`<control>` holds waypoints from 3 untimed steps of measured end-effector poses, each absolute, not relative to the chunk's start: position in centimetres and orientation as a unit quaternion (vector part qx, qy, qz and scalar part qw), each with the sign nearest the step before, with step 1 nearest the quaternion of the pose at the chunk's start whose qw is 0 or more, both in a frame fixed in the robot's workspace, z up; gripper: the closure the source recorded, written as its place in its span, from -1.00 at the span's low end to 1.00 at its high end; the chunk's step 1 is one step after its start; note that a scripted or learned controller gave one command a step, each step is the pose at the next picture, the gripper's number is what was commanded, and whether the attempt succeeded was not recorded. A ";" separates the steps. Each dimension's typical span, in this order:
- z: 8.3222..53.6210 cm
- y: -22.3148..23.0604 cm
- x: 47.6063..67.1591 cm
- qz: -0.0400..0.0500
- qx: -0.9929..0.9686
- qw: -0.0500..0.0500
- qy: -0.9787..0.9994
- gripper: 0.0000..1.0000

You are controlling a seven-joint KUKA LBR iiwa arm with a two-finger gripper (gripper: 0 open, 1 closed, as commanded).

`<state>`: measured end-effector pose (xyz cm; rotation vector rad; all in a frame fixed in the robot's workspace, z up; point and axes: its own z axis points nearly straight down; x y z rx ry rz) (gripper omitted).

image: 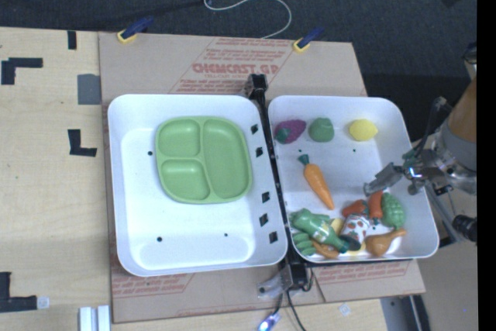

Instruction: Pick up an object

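The right bin (341, 106) holds several toy foods. A purple one (289, 130), a green round one (322, 129) and a yellow one (362, 129) lie along its far side. An orange carrot (318, 183) lies in the middle. At the near side sits a heap: a green vegetable (312, 224), a red piece (375, 205), a green leafy piece (394, 210), a white and red piece (356, 228) and a brownish piece (383, 243). My gripper (399, 176) hangs over the bin's right side, just above the red and leafy pieces. Nothing is seen held in it.
The left bin (132, 190) holds a light green divided plate (205, 159). A black divider with clips (265, 167) runs between the bins. Both stand on a cardboard sheet (232, 62). A white cable (248, 4) loops behind it.
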<state>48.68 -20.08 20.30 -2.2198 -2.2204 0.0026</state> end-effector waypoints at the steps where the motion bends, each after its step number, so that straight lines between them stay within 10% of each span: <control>1: 32.2 -11.7 48.6 -0.004 -0.703 -0.004 -0.711 -1.00; 2: 32.5 -12.1 48.4 0.001 -0.706 0.000 -0.708 1.00; 3: 23.8 -6.7 48.3 0.002 -0.705 0.004 -0.709 1.00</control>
